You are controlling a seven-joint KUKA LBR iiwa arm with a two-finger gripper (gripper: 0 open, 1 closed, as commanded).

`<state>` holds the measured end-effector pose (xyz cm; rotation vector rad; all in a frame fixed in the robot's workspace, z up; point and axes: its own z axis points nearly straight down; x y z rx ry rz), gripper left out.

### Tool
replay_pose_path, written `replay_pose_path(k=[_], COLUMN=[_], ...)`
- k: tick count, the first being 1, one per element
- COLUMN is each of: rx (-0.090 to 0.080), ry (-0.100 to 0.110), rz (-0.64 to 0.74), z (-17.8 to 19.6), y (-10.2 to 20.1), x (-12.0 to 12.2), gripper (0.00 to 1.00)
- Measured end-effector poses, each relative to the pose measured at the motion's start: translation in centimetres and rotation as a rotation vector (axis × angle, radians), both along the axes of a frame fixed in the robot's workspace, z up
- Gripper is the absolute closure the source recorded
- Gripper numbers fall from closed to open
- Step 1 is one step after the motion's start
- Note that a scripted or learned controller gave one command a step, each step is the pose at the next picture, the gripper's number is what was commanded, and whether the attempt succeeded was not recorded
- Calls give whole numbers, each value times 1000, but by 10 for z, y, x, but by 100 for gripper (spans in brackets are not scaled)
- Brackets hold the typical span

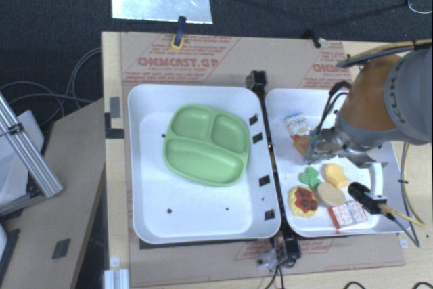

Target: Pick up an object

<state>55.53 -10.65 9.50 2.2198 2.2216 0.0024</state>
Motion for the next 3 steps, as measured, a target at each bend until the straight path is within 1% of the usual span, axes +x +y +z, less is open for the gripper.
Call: replay_pose_path(k=[1,2,3], rx=[-1,-2,-1], ry=[-4,-5,-3], rz=[4,4,4], z=[45,99,131], y=[3,-2,-2], x=[7,18,19], gripper=[100,100,100])
